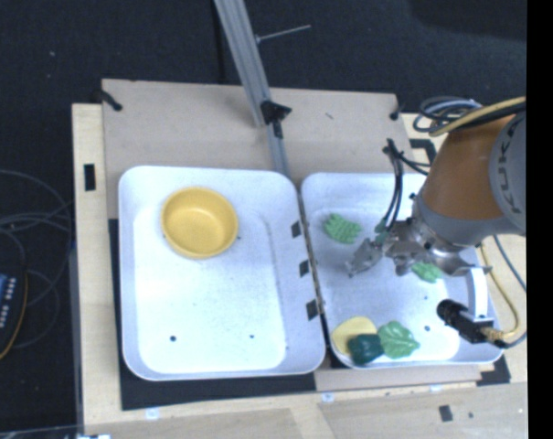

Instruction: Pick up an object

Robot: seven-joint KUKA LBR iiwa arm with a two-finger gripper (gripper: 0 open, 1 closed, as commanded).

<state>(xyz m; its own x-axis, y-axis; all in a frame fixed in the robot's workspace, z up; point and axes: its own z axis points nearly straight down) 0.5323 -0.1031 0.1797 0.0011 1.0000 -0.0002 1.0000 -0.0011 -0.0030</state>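
I see the gripper spread wide over the right bin floor (nothing between its fingers), so the pick remains undone.

Left bin: yellow bowl, upright, rear-left part. Right bin: green leafy piece near divider; gripper low over middle. Front edge: yellow piece, dark green block, light green piece, clustered, touching.
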